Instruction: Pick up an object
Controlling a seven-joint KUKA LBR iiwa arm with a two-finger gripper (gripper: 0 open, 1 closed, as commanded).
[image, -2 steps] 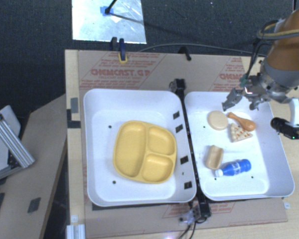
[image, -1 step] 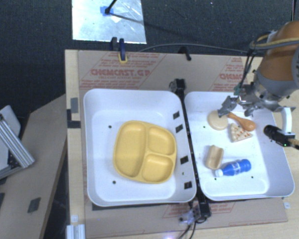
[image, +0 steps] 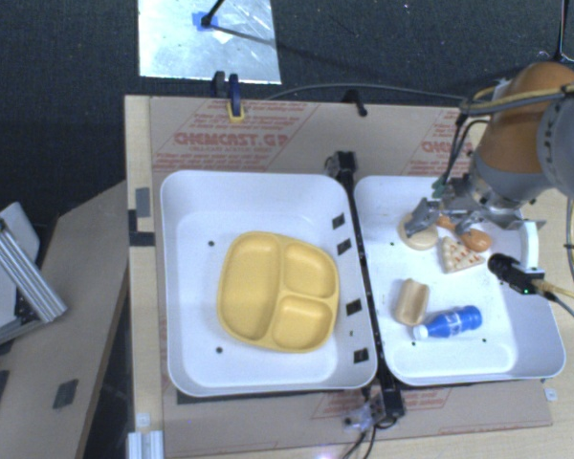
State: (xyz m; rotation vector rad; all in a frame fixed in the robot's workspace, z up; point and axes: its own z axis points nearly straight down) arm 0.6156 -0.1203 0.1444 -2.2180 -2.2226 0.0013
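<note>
Camera view: right bin point(image: 545, 352) holds one blue bottle point(image: 452, 321), fingers point(image: 447, 216) over food pieces (grip state unclear)

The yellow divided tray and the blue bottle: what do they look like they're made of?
The yellow divided tray looks like moulded plastic with a matte finish: uniform colour, rounded compartment ridges, only soft highlights. The blue bottle, lying on its side in the right bin, also looks like plastic, glossier, with a bright highlight along its body and a white cap. Neither can be confirmed by look alone.
</note>
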